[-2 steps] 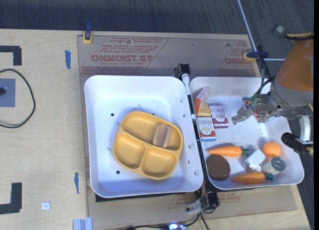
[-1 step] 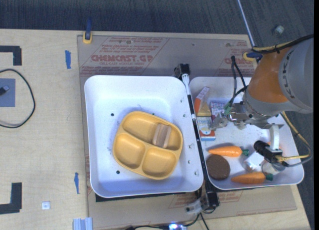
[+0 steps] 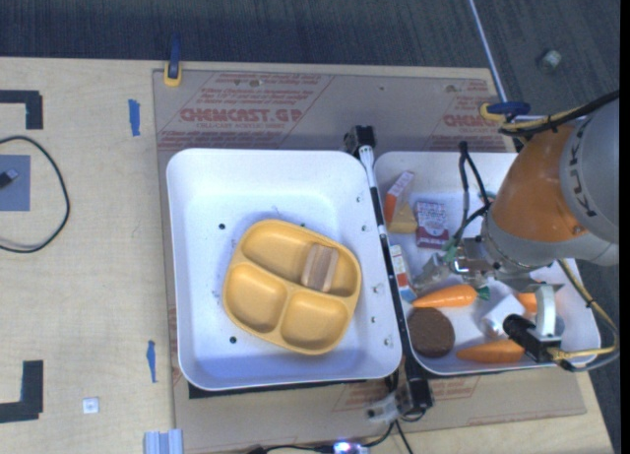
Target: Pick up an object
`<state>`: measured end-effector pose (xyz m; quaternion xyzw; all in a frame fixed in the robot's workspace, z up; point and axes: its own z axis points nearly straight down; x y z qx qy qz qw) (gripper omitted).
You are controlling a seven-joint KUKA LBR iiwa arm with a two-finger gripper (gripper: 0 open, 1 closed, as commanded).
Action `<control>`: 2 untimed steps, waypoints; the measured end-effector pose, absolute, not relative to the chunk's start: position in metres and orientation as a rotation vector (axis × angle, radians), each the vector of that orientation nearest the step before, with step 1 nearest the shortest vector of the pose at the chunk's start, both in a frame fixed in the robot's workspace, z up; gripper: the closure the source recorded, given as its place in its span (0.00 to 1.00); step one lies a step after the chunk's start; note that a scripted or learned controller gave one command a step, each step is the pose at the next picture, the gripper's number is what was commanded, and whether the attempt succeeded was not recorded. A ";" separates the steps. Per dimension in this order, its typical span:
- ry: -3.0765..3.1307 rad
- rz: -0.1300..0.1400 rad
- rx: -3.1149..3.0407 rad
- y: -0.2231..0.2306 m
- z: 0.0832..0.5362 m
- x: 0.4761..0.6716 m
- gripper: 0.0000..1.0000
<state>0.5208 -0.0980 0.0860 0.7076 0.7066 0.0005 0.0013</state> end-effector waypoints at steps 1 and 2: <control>2.214 0.005 2.217 -0.099 0.097 0.523 1.00; 2.215 0.005 2.218 -0.098 0.097 0.522 0.00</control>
